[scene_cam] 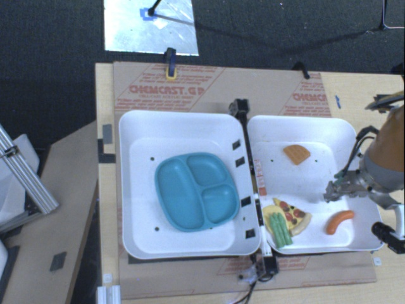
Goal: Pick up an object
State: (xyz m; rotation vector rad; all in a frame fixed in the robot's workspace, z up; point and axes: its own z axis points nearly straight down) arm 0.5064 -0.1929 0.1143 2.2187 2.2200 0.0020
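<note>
Right white plastic bin (342, 128): holding an orange toy sausage (340, 221) near right, toy pizza slice (293, 216) and green bean pod (278, 228) near left, tan cracker (296, 154) far. Grey two-finger gripper (334, 192) is hovering just above the sausage for a pick; finger spacing cannot be told. Left bin (136, 170): blue divided plate (195, 190), lying flat.

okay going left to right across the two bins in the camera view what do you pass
Blue divided plate → green toy vegetable → pizza slice → orange sausage → claw area at the right bin's far side. The tan cracker overlaps the pizza's span, so it is left out.
</note>
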